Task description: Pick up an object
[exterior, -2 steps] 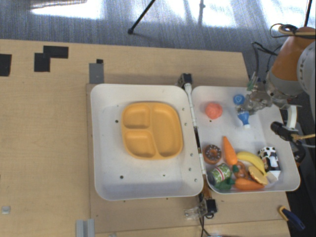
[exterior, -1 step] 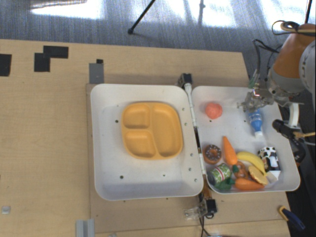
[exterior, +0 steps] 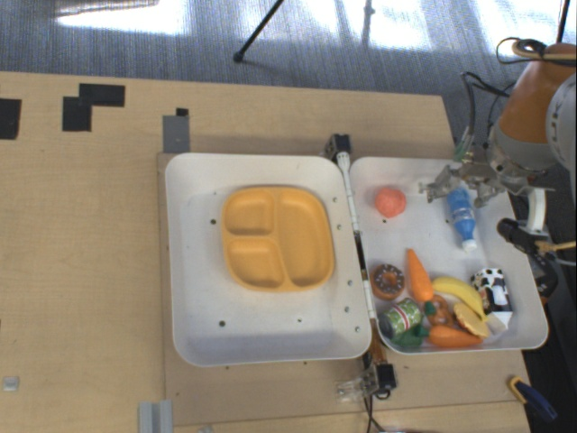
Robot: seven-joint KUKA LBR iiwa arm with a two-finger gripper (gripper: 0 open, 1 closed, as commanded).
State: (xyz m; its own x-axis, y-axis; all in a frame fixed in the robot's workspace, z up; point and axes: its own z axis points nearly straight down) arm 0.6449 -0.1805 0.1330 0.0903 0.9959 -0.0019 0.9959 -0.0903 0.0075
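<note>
Nearest the camera, the right shallow white plastic bin (exterior: 537, 332) holds a crowded pile: a yellow toy banana (exterior: 458, 291), two orange toy carrots (exterior: 418, 276), a green labelled can (exterior: 403, 317), a chocolate-glazed toy doughnut (exterior: 389, 280) and a small black-and-white cow figure (exterior: 492, 290). Further back lie a pink-red ball (exterior: 390, 201) and a small blue-and-white plastic bottle (exterior: 462, 216), which sits apart with free room around it.

The claw (exterior: 468, 184) hangs just over the bottle's far end; I cannot tell how wide it stands, as the metal parts blur together. A good grasp probably means coming straight down across the bottle's narrow width, squarely, so it does not roll.

The left white bin (exterior: 185, 269) carries a yellow divided plastic plate (exterior: 273, 239). Both rest on a pale wooden desk (exterior: 81, 269); beyond it, grey carpet (exterior: 117, 25) and a black tripod leg (exterior: 270, 16).
</note>
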